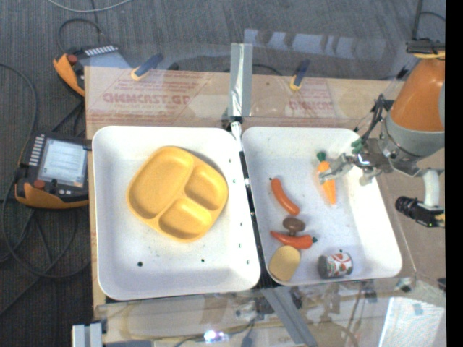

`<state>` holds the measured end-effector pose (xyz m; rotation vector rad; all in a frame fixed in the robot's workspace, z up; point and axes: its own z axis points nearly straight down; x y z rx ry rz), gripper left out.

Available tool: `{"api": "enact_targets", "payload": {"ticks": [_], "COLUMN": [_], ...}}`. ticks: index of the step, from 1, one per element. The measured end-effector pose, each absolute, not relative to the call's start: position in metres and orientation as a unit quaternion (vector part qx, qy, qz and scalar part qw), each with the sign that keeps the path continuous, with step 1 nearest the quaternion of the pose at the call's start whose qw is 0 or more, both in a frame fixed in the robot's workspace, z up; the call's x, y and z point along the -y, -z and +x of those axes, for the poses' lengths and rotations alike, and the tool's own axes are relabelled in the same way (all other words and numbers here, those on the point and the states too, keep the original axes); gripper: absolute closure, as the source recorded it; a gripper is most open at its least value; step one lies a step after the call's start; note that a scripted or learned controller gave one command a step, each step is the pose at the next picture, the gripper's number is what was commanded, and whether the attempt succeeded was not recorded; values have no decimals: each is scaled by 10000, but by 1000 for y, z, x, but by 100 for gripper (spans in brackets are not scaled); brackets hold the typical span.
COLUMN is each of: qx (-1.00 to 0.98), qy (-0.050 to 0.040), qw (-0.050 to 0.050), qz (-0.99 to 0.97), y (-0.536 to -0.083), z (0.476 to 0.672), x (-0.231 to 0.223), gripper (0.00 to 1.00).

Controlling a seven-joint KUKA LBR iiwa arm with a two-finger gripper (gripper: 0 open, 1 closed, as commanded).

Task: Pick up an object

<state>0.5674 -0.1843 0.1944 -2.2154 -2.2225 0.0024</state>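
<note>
Carrot (329, 188) lying in right bin (376, 215) near its far right corner, my jaws (346, 161) hovering just above its green top, their opening I cannot tell, yellow divided tray (179, 192) in left bin (108, 251).

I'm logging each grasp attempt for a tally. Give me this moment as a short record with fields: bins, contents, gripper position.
left bin: yellow divided plate
right bin: carrot, sausage, mushroom, chili pepper, tan round piece, small can
gripper: at the right bin's upper right, just above the carrot's leafy end
held object: none seen between the fingers
</note>
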Motion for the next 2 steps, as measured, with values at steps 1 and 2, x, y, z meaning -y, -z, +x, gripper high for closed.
{"api": "enact_targets", "payload": {"ticks": [1,2], "qx": [7301,7302], "qy": [-12,-14], "qw": [1,9], "qz": [-6833,-6832], "y": [-93,-101], "z": [589,589], "x": [193,192], "gripper": [0,100]}}
